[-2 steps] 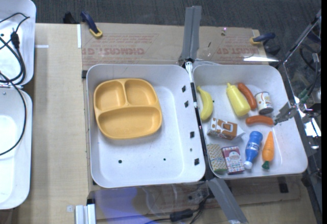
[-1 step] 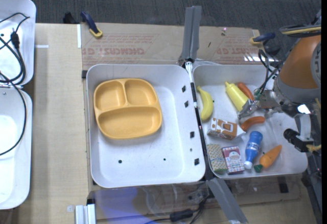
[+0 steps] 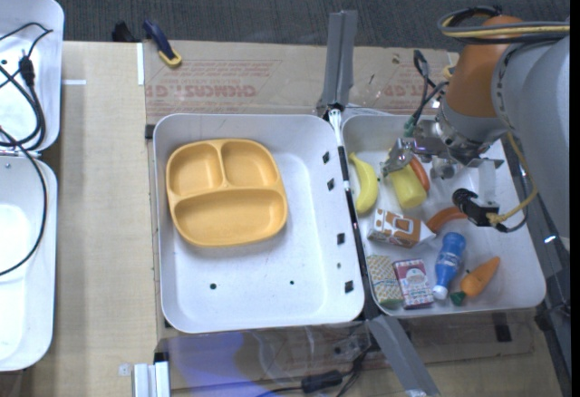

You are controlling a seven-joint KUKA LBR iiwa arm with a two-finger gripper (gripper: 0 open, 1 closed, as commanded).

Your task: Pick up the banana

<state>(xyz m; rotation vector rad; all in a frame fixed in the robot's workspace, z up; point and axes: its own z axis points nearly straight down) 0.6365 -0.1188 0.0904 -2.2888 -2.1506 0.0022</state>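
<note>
Approach step — gripper [image 3: 405, 156] hangs just right of banana [image 3: 364, 184]; grip state indeterminate. Next — shift left, descend onto it.

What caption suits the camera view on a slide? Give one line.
KUKA arm's gripper over the right bin, just right of the banana; yellow divided plate in the left bin.

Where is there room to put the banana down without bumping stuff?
The left bin has bare floor in front of the yellow tray and along its right wall. The right bin is crowded: the banana, cartons, bottle and carrot lie close together.
</note>
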